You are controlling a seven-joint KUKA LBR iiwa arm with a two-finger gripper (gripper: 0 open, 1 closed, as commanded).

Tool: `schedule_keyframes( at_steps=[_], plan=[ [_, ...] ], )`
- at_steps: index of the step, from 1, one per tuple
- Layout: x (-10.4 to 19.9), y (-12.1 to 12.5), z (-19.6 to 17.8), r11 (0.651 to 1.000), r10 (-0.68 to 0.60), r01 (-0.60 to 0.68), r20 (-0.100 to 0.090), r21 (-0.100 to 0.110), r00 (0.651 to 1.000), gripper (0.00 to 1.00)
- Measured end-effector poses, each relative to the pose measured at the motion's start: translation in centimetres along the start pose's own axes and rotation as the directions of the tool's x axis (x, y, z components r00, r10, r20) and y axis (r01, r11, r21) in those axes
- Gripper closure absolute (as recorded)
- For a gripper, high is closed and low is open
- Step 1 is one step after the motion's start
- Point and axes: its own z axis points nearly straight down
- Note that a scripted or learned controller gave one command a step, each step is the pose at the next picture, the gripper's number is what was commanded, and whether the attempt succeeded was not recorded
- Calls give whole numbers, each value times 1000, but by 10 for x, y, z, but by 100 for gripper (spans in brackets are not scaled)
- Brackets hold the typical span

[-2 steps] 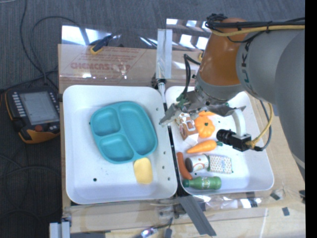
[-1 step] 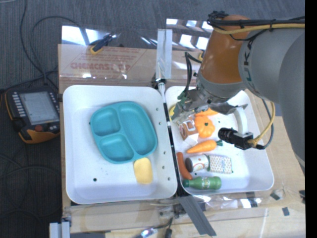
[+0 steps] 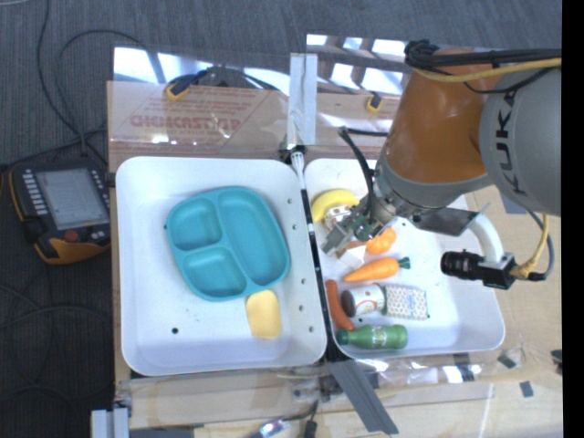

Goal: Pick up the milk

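Observation:
The milk (image 3: 407, 302) looks like a small grey-white patterned carton lying on its side in the right bin (image 3: 474, 331), toward the front. Left of it and touching lies a white can with a red end (image 3: 364, 299). My gripper (image 3: 339, 233) hangs low at the left side of the right bin, just below a yellow fruit (image 3: 328, 202) and up-left of the milk, about a hand's width from it. Nothing of the milk is in the gripper. The arm's orange band (image 3: 438, 126) covers the back of the bin.
Two orange carrots (image 3: 375, 268) lie between the gripper and the milk. A green bottle (image 3: 375, 338) and a red-orange piece (image 3: 338, 310) lie at the bin's front. The left bin (image 3: 146, 245) holds a blue divided plate (image 3: 226, 242) and a yellow block (image 3: 263, 314).

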Motion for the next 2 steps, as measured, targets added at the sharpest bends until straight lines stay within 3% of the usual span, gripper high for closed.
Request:
schedule_keyframes(
  at_steps=[1, 2],
  plan=[
    [0, 0, 0, 1000, 0, 0, 0, 0, 1000, 0],
    [-70, 59, 68, 999, -54, 54, 2, 1, 999, 0]
  ],
)
